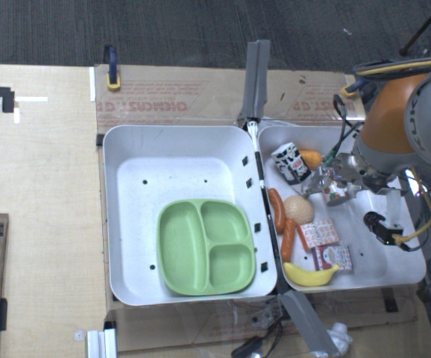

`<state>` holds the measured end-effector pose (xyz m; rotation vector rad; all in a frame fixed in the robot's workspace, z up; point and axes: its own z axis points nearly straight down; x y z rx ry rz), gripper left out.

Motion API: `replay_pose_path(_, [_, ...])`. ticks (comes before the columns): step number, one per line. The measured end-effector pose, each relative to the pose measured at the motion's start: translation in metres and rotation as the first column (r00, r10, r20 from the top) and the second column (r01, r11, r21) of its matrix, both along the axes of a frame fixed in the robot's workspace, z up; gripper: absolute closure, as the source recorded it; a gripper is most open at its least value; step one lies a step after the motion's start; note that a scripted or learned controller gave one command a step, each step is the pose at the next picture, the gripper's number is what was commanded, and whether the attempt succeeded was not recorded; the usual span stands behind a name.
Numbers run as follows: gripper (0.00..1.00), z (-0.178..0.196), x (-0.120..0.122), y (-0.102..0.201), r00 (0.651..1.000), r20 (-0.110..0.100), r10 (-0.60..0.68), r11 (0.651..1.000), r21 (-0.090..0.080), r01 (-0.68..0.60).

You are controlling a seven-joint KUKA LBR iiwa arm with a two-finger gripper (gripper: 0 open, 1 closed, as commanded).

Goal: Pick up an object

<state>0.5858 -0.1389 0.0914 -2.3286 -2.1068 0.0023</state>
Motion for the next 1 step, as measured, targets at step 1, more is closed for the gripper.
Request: replay_pose_path(1, [1.0, 0.0089, -0.0002, -0.0012, 1.0, 0.0, -0.005, 1.0, 0.0, 0.005])
